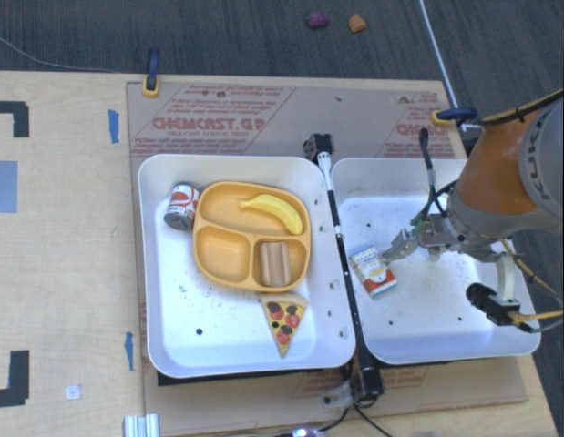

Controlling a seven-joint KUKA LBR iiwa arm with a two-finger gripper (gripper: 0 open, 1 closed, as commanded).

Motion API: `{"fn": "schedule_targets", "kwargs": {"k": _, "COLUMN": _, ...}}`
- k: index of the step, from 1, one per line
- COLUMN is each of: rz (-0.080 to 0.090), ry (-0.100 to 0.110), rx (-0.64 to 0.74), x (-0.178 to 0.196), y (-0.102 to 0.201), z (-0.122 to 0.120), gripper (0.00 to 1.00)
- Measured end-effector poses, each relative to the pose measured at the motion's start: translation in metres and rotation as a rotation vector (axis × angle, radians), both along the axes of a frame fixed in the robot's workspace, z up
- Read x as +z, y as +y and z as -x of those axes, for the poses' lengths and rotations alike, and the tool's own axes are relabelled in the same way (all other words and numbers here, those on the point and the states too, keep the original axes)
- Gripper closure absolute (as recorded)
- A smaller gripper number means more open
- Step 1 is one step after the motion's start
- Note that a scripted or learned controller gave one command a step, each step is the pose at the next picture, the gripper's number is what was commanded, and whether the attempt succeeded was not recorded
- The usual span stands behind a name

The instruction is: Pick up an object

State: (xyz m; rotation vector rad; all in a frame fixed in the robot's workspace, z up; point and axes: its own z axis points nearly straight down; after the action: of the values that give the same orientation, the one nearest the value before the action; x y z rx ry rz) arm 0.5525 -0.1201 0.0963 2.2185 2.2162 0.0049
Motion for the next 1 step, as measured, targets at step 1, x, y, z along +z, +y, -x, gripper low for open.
{"fn": "schedule_targets", "kwargs": {"k": 1, "rz": 0.003, "ry": -0.008, "rx": 0.001, "x": -0.0072, "y": -0.0038, "z": 0.0693, "gripper": 0.0}}
